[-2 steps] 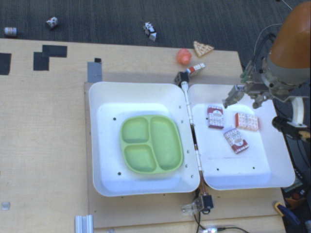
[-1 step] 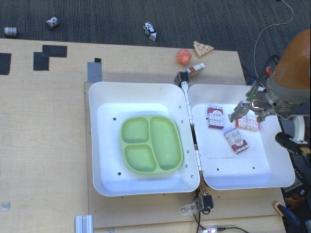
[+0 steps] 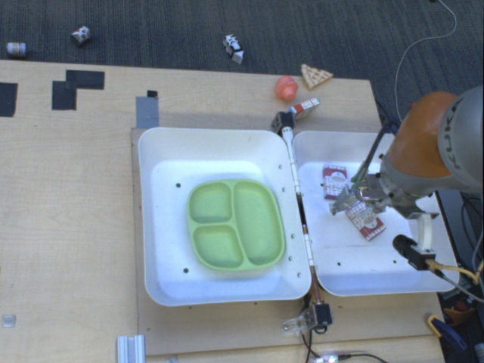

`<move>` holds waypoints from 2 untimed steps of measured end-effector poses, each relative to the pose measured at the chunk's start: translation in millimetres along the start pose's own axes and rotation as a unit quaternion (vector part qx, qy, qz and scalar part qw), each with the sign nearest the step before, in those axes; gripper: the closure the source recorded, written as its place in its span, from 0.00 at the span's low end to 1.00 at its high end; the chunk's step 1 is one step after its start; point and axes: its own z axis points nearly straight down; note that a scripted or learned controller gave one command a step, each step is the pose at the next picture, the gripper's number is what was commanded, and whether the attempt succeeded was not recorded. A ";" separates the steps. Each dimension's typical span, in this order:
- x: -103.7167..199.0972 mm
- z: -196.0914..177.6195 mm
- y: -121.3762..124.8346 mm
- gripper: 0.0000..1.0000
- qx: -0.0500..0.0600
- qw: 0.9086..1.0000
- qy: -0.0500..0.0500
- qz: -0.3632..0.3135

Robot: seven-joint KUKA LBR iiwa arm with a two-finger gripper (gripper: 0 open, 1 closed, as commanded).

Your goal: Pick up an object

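Jaws state unclear, can't tell; gripper (image 3: 355, 200) low in right bin (image 3: 333, 274), between two red-white packets (image 3: 333, 180), far one, and (image 3: 366, 221), near one, touching or just beside it. Best: centre on one packet, descend straight. Left bin (image 3: 162, 278) holds green tray (image 3: 235, 224). Bin wall near; packets crowd each other.

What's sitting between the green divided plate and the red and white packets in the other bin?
In the camera view, the two bins' adjoining rims lie between the green plate and the packets, plus bare white bin floor.
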 end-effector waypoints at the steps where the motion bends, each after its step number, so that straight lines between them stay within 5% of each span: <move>1: -0.8 -11.5 1.8 1.00 -0.003 1.000 -0.001 0.000; 2: -56.9 2.6 73.7 1.00 0.004 1.000 0.001 -0.001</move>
